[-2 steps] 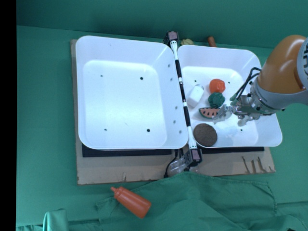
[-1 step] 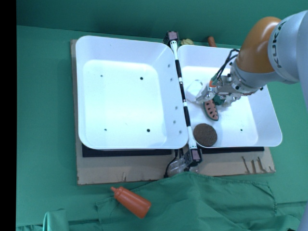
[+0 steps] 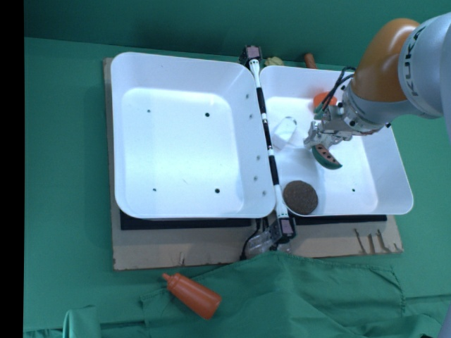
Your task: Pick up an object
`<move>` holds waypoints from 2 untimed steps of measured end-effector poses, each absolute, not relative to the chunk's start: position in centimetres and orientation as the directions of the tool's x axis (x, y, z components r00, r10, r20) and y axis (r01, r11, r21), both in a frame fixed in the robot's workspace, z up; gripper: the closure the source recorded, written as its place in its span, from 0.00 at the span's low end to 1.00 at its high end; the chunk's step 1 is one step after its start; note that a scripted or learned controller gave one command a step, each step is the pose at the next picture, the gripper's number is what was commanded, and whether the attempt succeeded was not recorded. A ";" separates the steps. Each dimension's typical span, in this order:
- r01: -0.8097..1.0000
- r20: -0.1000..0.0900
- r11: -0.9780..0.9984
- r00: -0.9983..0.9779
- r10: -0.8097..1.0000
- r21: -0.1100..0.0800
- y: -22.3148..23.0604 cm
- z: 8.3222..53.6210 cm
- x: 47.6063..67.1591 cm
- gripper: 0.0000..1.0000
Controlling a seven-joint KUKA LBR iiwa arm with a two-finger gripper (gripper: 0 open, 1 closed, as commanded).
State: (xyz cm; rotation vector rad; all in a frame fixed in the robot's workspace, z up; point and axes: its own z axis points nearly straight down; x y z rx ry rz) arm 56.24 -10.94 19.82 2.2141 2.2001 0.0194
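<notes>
arm: grey kuka arm (image 3: 416,55) with an orange band reaches in from the right, over the right bin's far right part.
gripper: gripper (image 3: 320,143) sits low over the middle of the right bin (image 3: 394,182); whether it is spread or pressed together cannot be told.
watermelon slice: toy slice (image 3: 328,159) with green rind and red flesh lies just beside and below the gripper tip, touching or nearly so; not seen between fingers.
brown disc: round dark disc (image 3: 301,196) near the right bin's front left corner, close to the divider rail.
clear piece: see-through item (image 3: 285,132) by the right bin's left wall.
orange item: partly hidden behind the wrist (image 3: 323,99).
left bin: (image 3: 141,189) broad bare floor, open room to all four walls.
outside: orange bottle (image 3: 192,295) on the green cloth in front of the bins.
</notes>
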 end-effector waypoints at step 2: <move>1.000 0.001 -0.001 0.001 1.000 -0.003 -9.7 23.2 54.9 1.00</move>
